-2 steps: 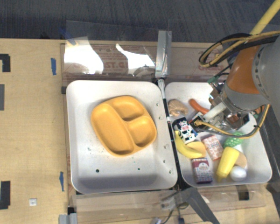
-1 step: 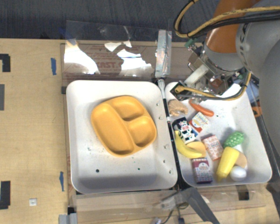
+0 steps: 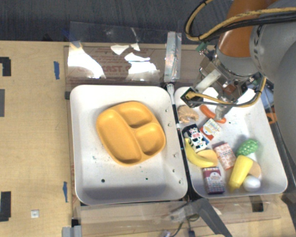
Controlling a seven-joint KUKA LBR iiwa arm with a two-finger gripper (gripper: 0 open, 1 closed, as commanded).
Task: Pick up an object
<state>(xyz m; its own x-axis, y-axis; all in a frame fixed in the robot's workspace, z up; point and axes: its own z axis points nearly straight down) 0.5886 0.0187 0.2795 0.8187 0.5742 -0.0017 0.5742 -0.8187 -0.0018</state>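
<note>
While poised over the far end of the right-hand shallow white bin [image 3: 274, 147], grey KUKA arm [image 3: 281, 38] with orange band, its two-finger gripper [image 3: 218, 113] low among the clutter. Alongside, left-hand white bin [image 3: 84, 112] bearing a yellow three-compartment plastic plate [image 3: 131, 131]. Below the gripper, candidates for picking: yellow plastic corn cob with green leaf [image 3: 241, 169], yellow toy banana [image 3: 200, 156], small red carton [image 3: 214, 179], black-and-white cow-print carton [image 3: 196, 138]. Claw's state impossible to tell (tips blurred against an orange item). Nothing visibly lifted; pick apparently not yet done.
</note>
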